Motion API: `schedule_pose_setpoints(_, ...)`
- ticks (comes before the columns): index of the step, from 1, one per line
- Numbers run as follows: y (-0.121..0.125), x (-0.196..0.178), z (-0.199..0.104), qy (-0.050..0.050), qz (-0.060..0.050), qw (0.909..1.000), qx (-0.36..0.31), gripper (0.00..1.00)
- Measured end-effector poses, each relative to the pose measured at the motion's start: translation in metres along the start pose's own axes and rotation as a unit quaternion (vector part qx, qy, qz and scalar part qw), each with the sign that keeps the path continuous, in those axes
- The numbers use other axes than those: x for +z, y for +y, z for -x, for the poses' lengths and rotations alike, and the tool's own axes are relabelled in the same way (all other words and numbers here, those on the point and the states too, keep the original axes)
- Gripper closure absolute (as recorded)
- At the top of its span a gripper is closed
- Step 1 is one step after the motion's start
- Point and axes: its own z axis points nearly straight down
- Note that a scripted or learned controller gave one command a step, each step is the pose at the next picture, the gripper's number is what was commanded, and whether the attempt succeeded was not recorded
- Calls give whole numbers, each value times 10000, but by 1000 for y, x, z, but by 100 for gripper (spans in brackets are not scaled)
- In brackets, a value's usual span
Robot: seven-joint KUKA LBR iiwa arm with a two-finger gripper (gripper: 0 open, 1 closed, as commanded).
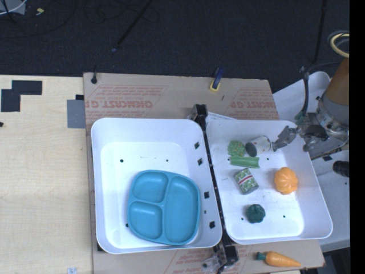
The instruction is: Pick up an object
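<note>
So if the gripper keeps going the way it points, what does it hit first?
Probably the clear cup lying just left of the gripper, then the green items beyond. Its height is unclear, so it might pass above the cup.

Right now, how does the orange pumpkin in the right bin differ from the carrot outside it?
The pumpkin is round and squat; the carrot is long and tapered. The pumpkin lies inside the right bin; the carrot lies on the cardboard below that bin's front edge. The carrot shows a green end; the pumpkin looks all orange. Both are orange.
</note>
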Motion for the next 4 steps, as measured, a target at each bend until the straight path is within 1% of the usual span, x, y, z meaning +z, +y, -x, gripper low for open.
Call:
schedule_pose_setpoints(1, 3, -9, 0, -17, 72, 10000, -12, 0)
schedule_pose_setpoints(2, 9, 36, -3, -9, 47, 10000, -31, 0)
schedule_pose_setpoints(3, 2, 81, -5, -9, 51, 10000, -16, 0)
schedule_pose_setpoints(4, 3, 119, -6, -9, 60, 10000, -14, 0)
